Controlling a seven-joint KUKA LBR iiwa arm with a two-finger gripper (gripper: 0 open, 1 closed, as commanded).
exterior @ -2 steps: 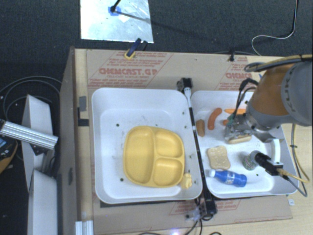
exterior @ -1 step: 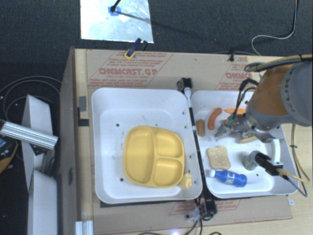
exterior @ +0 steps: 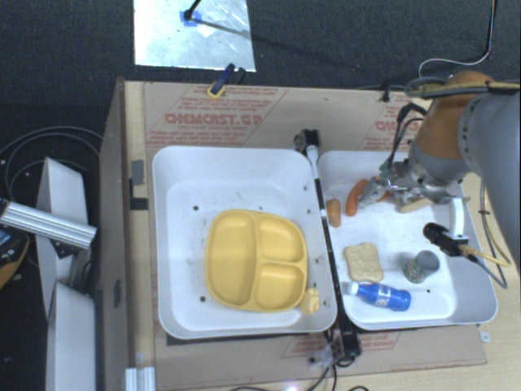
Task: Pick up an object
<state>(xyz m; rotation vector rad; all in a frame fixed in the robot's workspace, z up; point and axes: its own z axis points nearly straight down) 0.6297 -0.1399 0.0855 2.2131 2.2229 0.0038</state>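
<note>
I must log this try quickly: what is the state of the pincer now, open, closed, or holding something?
Pincer: low in the right bin, beside the orange sausage; open or closed cannot be told.

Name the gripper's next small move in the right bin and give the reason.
Probably lower and close on the orange sausage: the gripper sits right beside it in the right bin, nearer than the bread slice or blue bottle.
</note>
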